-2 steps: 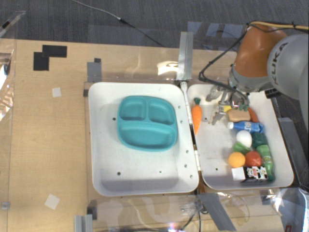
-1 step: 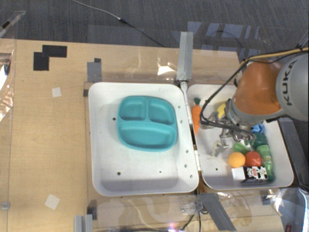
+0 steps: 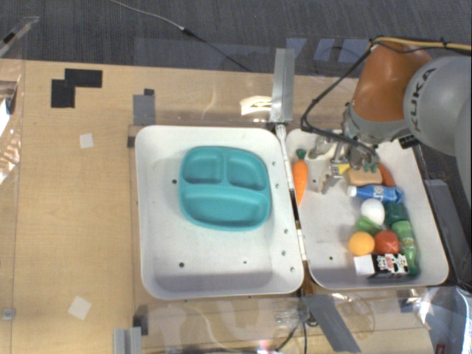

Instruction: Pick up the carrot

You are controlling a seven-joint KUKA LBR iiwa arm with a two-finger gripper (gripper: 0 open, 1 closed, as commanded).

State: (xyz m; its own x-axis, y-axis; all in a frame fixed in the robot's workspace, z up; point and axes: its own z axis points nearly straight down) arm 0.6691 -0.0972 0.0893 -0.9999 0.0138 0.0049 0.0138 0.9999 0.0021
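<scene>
The arm's grey body and orange band (image 3: 385, 87) cover the far right corner of the right bin (image 3: 324, 264), and the arm runs off the view's right edge. Below the band the gripper (image 3: 333, 174) hangs over the bin's far half; its metal parts blur together with cables and glare, so whether it stands apart or together cannot be told — nothing is visibly clamped in it. Just beside it, toward the bin's right edge, a tan block (image 3: 363, 176) is partly hidden under the wrist, with an orange sliver behind it too covered to identify.

The carrot (image 3: 299, 180) lies along the right bin's left edge, in its far half, green top pointing to the far edge, tip toward the near one. It sits just left of the gripper, apart from it, flat on the bin floor.

Along the right edge a pile crowds together — a blue-and-white bottle (image 3: 376, 192), a white egg (image 3: 372, 212), an orange ball (image 3: 361, 243), a red tomato (image 3: 386, 242), green pieces hard to separate.

The left bin (image 3: 158, 264) carries a teal divided plate (image 3: 224, 186).
</scene>
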